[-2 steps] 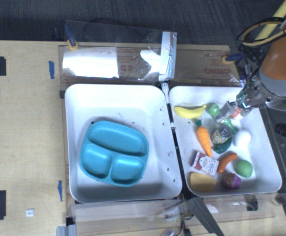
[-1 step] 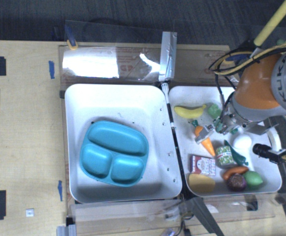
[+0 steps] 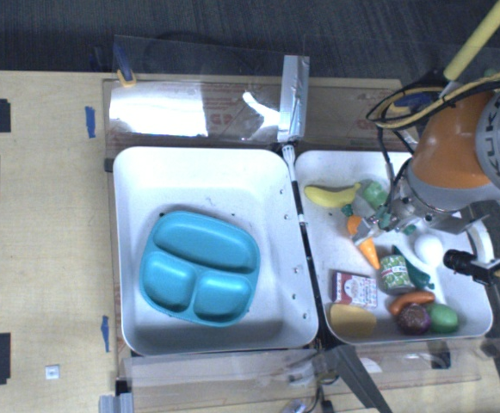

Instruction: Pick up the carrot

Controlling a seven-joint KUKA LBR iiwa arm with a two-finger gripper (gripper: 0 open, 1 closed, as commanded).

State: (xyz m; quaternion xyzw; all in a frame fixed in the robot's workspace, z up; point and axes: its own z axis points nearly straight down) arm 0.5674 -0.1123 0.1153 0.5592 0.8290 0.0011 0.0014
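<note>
Claw: the gripper [image 3: 385, 222] is low in the right bin [image 3: 482, 317], near its middle; if it is open or closed, I cannot tell.
Carrot: the carrot [image 3: 367, 252] lies just below-left of the claw, on the bin floor, orange, pointing down.
Near things: banana [image 3: 330, 195] at upper left, green can [image 3: 396, 273] beside the carrot, red box [image 3: 354, 289] below.
Left bin: the left bin [image 3: 138, 175] holds a blue divided plate [image 3: 200, 266].
</note>
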